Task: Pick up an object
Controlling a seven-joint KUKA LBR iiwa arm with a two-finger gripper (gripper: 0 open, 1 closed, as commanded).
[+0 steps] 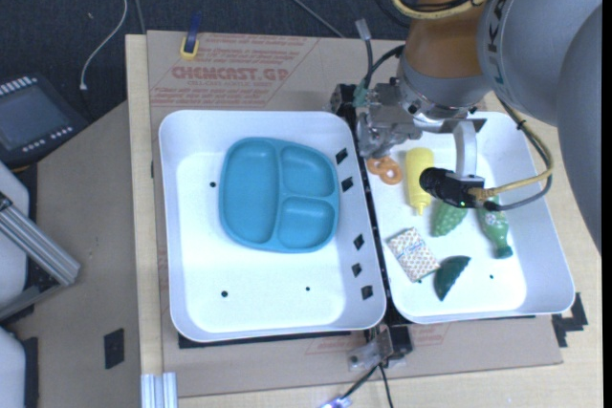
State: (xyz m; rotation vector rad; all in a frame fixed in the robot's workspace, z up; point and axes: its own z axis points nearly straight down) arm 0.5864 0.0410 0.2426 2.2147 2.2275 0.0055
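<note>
- The arm (pixel 535 24) reaches in from the right, and its tool (pixel 379 140) hangs over the upper left corner of the right bin (pixel 553 248), close to the wall shared with the left bin (pixel 174 205).
- Whether the tool is open or closed cannot be told from this angle, and nothing can be seen held in it.
- An orange ring (pixel 385 171) lies flat on the bin floor just below the tool, too close to say whether they touch.
- A yellow bottle-shaped piece (pixel 417 177) lies just right of the ring, its long side running up and down the view.
- A green lumpy toy (pixel 447 220) sits just below the yellow piece. A second green piece (pixel 497 234) lies near it to the right.
- A small patterned packet (pixel 413 253) lies lower down, towards the shared wall, with a dark green wedge (pixel 449 275) just beside it on the right.
- A blue divided plate (pixel 279 194) lies flat in the middle of the left bin, well apart from the tool.
- Both bins rest on a cardboard sheet (pixel 239 62) on the bench (pixel 96 205).
</note>
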